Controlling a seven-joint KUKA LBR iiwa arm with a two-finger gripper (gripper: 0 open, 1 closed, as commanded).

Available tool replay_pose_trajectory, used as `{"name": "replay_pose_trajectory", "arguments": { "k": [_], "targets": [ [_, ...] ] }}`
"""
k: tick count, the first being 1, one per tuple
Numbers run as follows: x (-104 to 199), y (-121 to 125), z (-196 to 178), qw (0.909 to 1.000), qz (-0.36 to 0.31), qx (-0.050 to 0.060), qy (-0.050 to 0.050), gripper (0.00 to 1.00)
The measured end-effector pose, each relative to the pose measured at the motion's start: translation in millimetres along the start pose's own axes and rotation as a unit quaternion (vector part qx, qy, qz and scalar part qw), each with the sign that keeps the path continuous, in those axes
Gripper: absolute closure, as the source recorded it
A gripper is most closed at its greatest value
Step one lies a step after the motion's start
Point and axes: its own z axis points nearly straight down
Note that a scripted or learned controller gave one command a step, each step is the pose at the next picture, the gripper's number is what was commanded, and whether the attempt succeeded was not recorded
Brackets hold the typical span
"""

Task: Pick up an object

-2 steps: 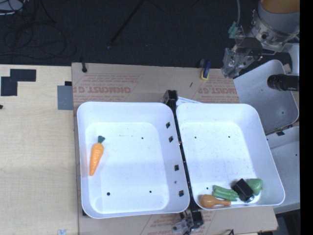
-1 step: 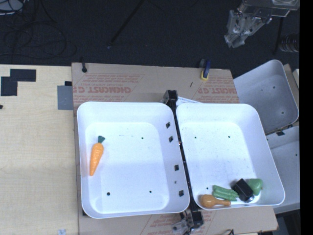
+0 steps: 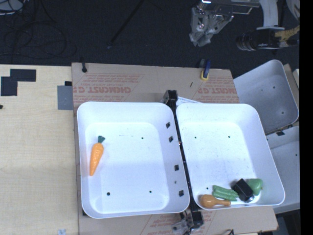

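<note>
An orange carrot (image 3: 96, 156) with a green top lies at the left side of the left bin (image 3: 122, 207). In the near right corner of the right bin (image 3: 266, 141) lie an orange pear-shaped piece (image 3: 213, 201), a green pod-like vegetable (image 3: 224, 193), a black block (image 3: 242, 190) and a green piece (image 3: 255, 184), all close together. My gripper (image 3: 204, 31) hangs high above the bench at the top of the view, far behind both bins, with nothing visible between its fingers.
The two bins sit side by side on a cardboard sheet (image 3: 146, 84), joined by a black bracket (image 3: 177, 155). A blue and yellow clamp (image 3: 206, 69) stands at the cardboard's back edge. A grey metal panel (image 3: 266, 89) lies right of the bins.
</note>
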Motion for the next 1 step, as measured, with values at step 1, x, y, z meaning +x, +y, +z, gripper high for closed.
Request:
{"name": "replay_pose_trajectory", "arguments": {
  "k": [1],
  "targets": [
    [30.4,0.3,0.1,1.0,0.002,0.0,-0.001,1.0]
  ]
}}
